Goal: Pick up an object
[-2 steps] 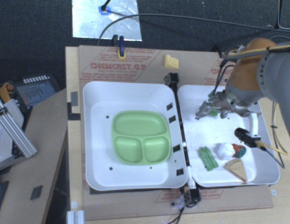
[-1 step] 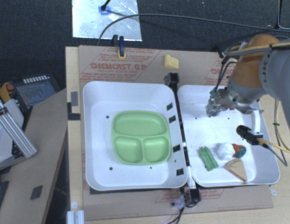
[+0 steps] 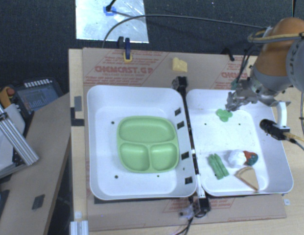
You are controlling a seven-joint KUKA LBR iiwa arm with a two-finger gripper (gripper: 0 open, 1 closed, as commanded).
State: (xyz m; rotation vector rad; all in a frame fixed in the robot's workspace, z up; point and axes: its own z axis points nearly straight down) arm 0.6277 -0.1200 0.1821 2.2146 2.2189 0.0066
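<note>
1. Near corner of the right bin [image 3: 269, 146]: tan wedge [image 3: 247, 177], white-and-red lump [image 3: 241, 157], green stalks [image 3: 217, 165].
2. Left bin [image 3: 100, 141]: green divided tray [image 3: 145, 144].
3. Far side of the right bin: small green piece [image 3: 222, 114] just beneath the gripper [image 3: 231, 105]; finger state cannot be told.

Green divided plate [image 3: 146, 144] in left bin [image 3: 100, 102]

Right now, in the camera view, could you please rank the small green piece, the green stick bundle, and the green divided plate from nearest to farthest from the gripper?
1. Small green piece: just below the gripper, at the far end of the right bin.
2. Green stick bundle: right bin's near-left area.
3. Green divided plate: in the left bin.
</note>
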